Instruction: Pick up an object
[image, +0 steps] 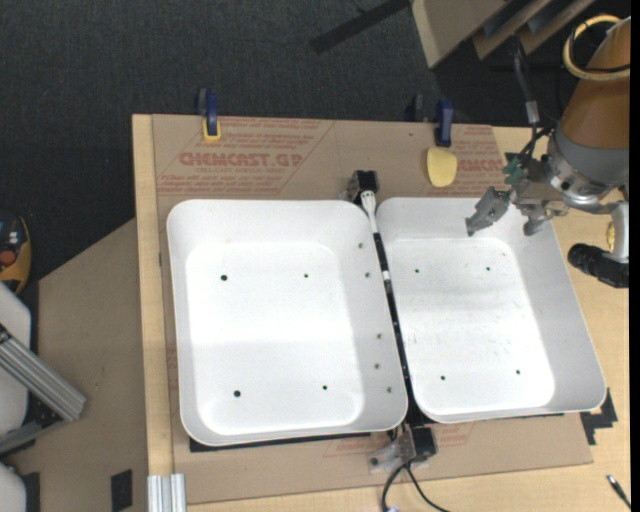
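Observation:
A small pale yellow object (441, 166) lies on the brown board just behind the right bin (560, 300), below a blue clamp. My gripper (509, 216) hangs over the far edge of the right bin, to the right of the yellow object and apart from it. Its two grey fingers (484, 213) are spread open with nothing between them. The orange band of the arm (598, 105) shows above the wrist at the upper right.
The left bin (190, 300) sits beside the right one, with a black strip (385, 290) along the seam between them. Two blue clamps (209, 105) hold the board's far edge. A cable and connector (405, 450) lie at the front.

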